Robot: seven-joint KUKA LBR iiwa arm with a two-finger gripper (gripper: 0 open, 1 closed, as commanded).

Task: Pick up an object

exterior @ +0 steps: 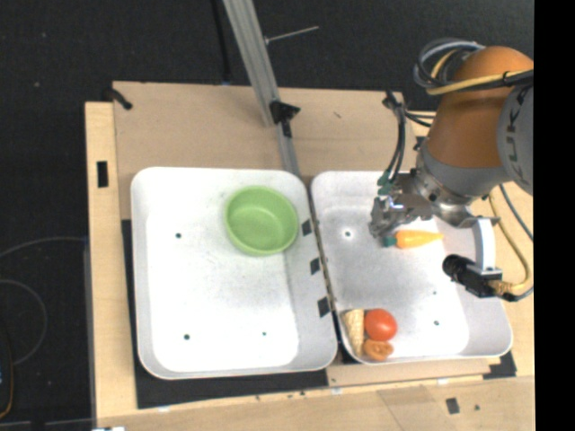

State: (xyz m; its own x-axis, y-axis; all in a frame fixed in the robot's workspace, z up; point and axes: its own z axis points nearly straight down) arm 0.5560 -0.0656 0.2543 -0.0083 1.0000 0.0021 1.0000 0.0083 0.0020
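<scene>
Tan bench (180,124), dark floor | two white bins (162,268) | fingers (388,227): grip state unclear

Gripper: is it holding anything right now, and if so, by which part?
It cannot be told. The gripper is low in the right bin, right at the green end of the carrot, but no object is visibly between its fingers.

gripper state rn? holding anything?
Tool: over the right bin, right beside the yellow-orange carrot-like toy. Open or shut cannot be told, nor whether it holds anything.
</scene>
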